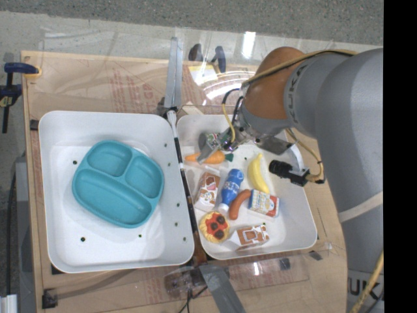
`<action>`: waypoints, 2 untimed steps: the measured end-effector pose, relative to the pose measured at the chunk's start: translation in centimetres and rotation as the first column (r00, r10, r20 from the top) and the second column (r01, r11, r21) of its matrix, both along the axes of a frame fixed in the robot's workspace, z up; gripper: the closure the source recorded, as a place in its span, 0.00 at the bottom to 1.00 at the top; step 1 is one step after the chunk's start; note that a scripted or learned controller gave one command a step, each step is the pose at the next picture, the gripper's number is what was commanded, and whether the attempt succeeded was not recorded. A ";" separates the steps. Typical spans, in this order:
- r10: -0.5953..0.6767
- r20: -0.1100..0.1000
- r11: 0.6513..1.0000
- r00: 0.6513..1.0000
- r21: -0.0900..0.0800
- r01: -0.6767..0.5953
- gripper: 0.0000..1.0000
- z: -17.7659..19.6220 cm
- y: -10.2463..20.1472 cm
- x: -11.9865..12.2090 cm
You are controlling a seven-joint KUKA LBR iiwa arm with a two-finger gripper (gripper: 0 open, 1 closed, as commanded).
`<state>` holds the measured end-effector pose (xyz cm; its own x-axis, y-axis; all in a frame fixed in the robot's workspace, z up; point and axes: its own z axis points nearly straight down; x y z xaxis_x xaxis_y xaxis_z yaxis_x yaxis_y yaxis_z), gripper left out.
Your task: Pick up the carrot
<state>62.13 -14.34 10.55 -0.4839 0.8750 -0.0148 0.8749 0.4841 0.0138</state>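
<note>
Over in the left bin (58, 240) a teal divided plate (117, 182) sits near the middle. Across the divider, the right bin (303, 230) is crowded: the carrot (210, 156) lies at its upper left corner, and the gripper (216, 145) is right down on it, fingers closed around the orange body. Toward the right edge, a blue bottle (232, 185), then a banana (258, 173).

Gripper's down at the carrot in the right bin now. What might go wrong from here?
1. The carrot lies near the right bin's left wall, so the gripper may scrape the wall or slip off.
2. The blue bottle and snack packet lie close below; a lift could nudge them.
3. The arm hides part of the bin, so contact is hard to confirm.
</note>
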 end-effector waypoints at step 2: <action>-0.001 0.007 1.000 1.000 -0.008 0.001 0.00 1.4 -0.5 0.2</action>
